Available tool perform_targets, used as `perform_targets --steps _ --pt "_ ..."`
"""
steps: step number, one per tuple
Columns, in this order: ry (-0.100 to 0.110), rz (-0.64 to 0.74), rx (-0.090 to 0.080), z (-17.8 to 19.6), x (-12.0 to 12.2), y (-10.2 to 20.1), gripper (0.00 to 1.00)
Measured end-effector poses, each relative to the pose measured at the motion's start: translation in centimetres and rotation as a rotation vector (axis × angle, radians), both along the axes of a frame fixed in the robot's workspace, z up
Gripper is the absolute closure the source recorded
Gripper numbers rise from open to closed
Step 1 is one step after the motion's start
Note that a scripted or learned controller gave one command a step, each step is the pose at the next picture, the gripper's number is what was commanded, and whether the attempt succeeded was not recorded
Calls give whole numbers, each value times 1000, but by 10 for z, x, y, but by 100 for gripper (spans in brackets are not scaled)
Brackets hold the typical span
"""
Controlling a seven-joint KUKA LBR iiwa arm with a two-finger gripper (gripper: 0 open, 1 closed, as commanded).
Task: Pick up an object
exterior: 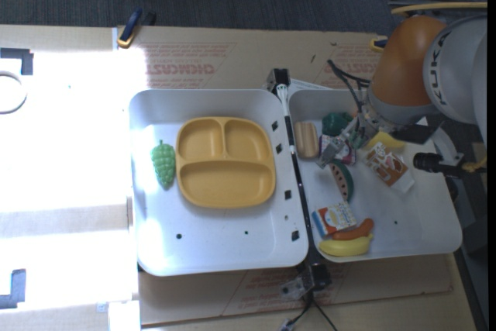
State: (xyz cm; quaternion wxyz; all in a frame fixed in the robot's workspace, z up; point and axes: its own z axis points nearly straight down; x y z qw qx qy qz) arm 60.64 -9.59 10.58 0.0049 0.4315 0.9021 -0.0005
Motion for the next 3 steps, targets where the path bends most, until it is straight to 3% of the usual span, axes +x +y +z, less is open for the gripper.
perform_targets --steps 1,2,3 --pt "-3 2 -1 10 1 0 100" --pt "5 4 4 196 13 2 100" --pt "6 4 4 196 13 2 0"
